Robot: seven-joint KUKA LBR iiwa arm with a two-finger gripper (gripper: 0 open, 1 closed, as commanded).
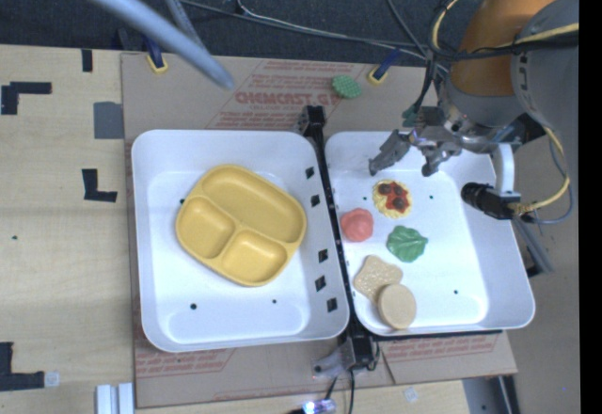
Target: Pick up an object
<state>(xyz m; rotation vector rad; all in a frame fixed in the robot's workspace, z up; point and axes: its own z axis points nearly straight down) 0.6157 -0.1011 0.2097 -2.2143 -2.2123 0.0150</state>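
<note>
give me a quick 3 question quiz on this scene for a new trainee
1. True or false: the yellow divided plate lies in the left bin.
2. Which item lies nearest the open tool?
A. the round beige piece
B. the yellow piece with red topping
C. the green leafy piece
3. Fill in: the small green item lies outside both bins, on the ____ sheet.

Key
1. True.
2. B; it lies just below the tool's spread fingers, with nothing held between them.
3. Cardboard.
</note>
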